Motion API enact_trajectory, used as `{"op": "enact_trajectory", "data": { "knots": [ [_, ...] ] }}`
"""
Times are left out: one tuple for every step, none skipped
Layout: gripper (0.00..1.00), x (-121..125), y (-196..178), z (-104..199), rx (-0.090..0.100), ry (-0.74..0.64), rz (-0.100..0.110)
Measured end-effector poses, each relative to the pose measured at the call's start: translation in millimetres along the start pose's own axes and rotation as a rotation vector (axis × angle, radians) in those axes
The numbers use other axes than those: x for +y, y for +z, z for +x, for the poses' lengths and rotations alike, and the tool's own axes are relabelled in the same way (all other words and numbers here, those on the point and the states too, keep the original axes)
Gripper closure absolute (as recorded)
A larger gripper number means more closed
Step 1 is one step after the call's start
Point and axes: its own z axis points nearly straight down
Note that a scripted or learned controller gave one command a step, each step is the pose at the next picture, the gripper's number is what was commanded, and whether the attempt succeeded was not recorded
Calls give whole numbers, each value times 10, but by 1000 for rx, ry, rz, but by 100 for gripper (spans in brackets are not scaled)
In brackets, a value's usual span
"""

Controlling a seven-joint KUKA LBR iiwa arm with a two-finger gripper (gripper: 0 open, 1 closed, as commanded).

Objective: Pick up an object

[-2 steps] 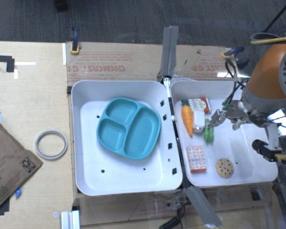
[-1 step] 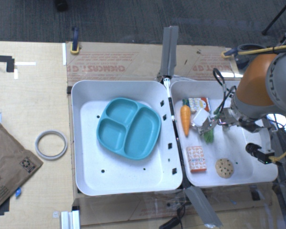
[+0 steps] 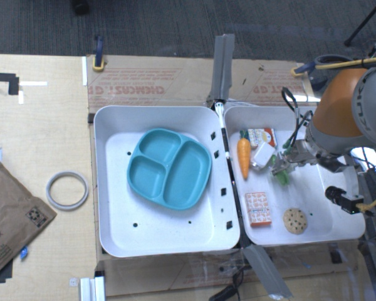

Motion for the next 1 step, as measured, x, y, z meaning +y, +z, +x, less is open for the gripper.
{"op": "enact_trajectory", "data": {
  "knots": [
    [100, 241, -1452, 589, -1, 97, 0]
  ]
}}
